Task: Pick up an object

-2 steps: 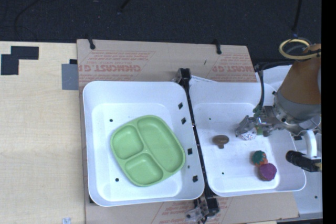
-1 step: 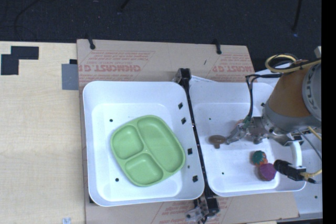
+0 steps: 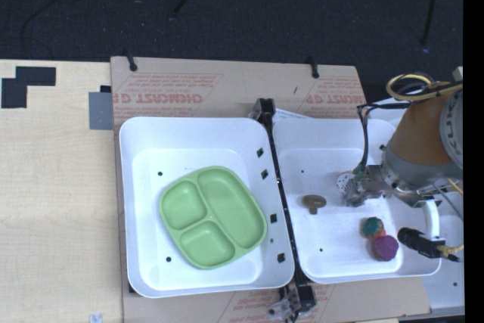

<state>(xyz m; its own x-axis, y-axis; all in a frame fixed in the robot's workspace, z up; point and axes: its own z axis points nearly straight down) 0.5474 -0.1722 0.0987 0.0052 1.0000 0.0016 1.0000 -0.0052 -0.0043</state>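
In the right bin point(image 3: 325, 268) lies a small brown mushroom-shaped piece point(image 3: 314, 202) near the middle. A green and orange ball point(image 3: 371, 227) and a purple ball point(image 3: 385, 246) sit touching each other toward the front right. My gripper point(image 3: 353, 191) hangs low over the right bin, just right of the brown piece and up-left of the two balls. A small pale speckled thing point(image 3: 345, 181) shows at the gripper's left side; I cannot tell whether it is held.
The left bin point(image 3: 144, 147) holds a green divided plate point(image 3: 212, 217) with three compartments. A black clip strip point(image 3: 274, 193) runs along the seam between the bins. The arm's orange-banded wrist point(image 3: 423, 136) covers the right bin's far right corner.
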